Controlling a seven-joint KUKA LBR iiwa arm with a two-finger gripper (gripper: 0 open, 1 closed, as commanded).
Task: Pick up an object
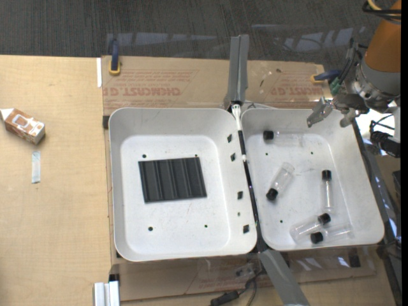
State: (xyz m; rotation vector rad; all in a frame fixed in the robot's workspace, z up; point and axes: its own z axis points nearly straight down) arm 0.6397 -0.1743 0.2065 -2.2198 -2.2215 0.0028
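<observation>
Approach step: your gripper (331, 109) hangs over the right bin's (357, 238) far right rim, fingers spread, holding nothing. Nearest candidate, a black-capped vial (279, 182), lies mid-bin. You next need to descend leftward and nearer.

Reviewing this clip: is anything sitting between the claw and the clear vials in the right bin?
Nothing visible blocks it. The claw hangs over the right bin's far-right corner, and the vials lie exposed on the bin floor, with open floor between them and that corner.
</observation>
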